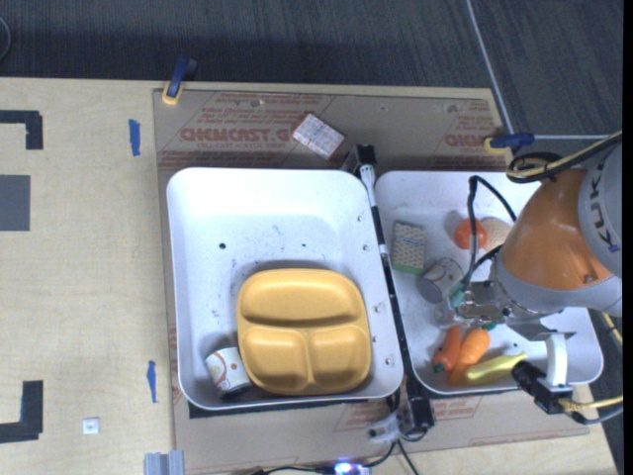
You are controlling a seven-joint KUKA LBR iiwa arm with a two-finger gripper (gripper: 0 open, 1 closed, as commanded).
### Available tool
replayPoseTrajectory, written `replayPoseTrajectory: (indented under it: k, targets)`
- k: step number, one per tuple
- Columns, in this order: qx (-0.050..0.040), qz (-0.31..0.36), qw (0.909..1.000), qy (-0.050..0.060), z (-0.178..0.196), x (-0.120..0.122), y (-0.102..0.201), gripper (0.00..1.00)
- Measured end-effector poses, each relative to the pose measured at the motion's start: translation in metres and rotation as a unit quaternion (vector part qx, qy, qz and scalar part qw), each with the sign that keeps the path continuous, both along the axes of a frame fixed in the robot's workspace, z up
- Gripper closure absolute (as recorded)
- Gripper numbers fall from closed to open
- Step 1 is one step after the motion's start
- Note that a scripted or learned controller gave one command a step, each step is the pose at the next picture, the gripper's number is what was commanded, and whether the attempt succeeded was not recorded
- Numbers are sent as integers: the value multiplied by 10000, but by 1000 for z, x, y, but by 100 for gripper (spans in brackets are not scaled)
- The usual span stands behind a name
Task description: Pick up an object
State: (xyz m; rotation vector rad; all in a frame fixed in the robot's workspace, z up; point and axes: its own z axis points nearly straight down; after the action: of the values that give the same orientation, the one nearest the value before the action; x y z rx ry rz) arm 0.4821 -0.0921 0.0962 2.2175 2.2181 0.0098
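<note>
Plainly, the left bin (188, 265) has bare white floor toward twelve o'clock; a smooth, rounded yellow compartment tray (303, 329) fills its six o'clock half, with a small white cup (226, 367) wedged at seven. The right bin (401, 201) is crowded: a speckled green sponge (407, 246) at eleven, a grey lump, perhaps a cup (436, 278), near centre, glossy orange carrots (462, 348) and a yellow banana (495, 366) by its six o'clock rim. The pincer (473, 305) hangs just above the carrots; whether it is apart or together I cannot tell. Flat cardboard (326, 127) lies on the table (79, 285).
</note>
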Motion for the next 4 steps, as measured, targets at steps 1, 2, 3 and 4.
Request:
replayPoseTrajectory:
  k: [1, 2, 3, 4]
  targets:
    - [0, 5, 10000, 32, 89, -2, 82, 100]
    - [-2, 1, 10000, 33, 89, -2, 82, 0]
    - [-2, 1, 10000, 33, 89, -2, 82, 0]
    - [-3, -10, 10000, 50, 33, -3, -8, 0]
